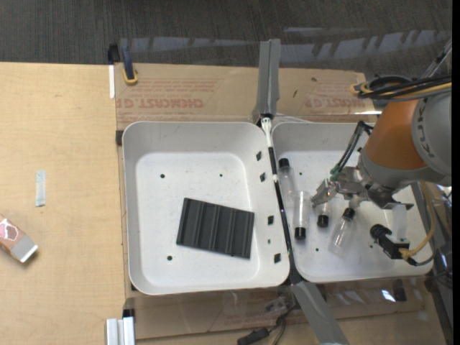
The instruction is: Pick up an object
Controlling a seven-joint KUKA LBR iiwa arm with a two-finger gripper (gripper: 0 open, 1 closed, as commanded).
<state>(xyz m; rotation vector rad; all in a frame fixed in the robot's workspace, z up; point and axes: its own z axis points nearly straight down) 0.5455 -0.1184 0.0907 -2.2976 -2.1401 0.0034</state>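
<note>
Arm reaching in from right, low over right bin; jaws' state unclear. Clear tubes there. Left bin: dark ribbed slab.

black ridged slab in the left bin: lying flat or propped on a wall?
Flat. The black ridged slab lies on the floor of the left bin, its whole top face showing, clear of all the walls.

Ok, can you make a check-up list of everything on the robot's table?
Surface: bench bearing left bin and right bin.
Job's things: dark ribbed block in the left bin; clear tubes with black caps in the right bin.
Clutter: small tube and grey strip on the bench.
Grippers: gripper low over the right bin.
Cables: yellow and black cables on the arm.
Surroundings: dark carpet.
</note>
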